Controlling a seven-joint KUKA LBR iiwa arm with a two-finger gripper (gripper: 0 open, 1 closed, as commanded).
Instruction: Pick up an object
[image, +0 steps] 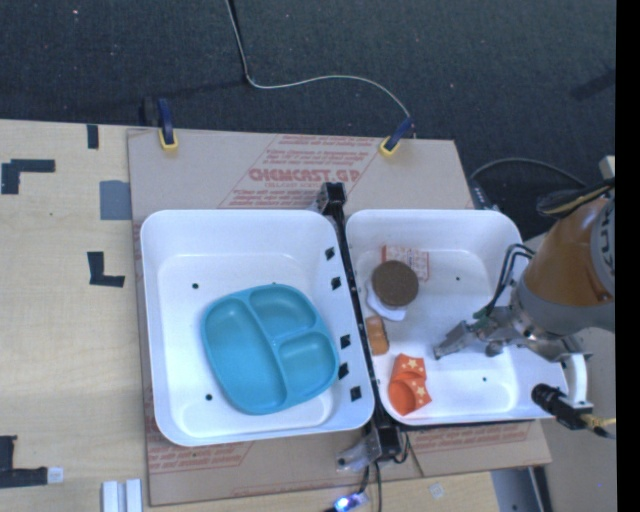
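Observation:
The right bin (470, 228) holds several small items. A brown round disc (395, 283) lies on a white piece near the bin's left wall. Below it sits a small tan block (377, 335), and an orange cup-like object (407, 383) lies on its side at the front left. My gripper (452, 344) hangs low over the middle of the right bin, pointing left, about a hand's width right of the orange object and the tan block. Nothing is seen in it.
A blue divided plate (270, 345) lies in the left bin (160, 240). A white card with red print (412, 260) lies behind the brown disc. The black divider (345, 290) separates the bins. The arm's orange band (570, 265) overhangs the right bin's right edge.

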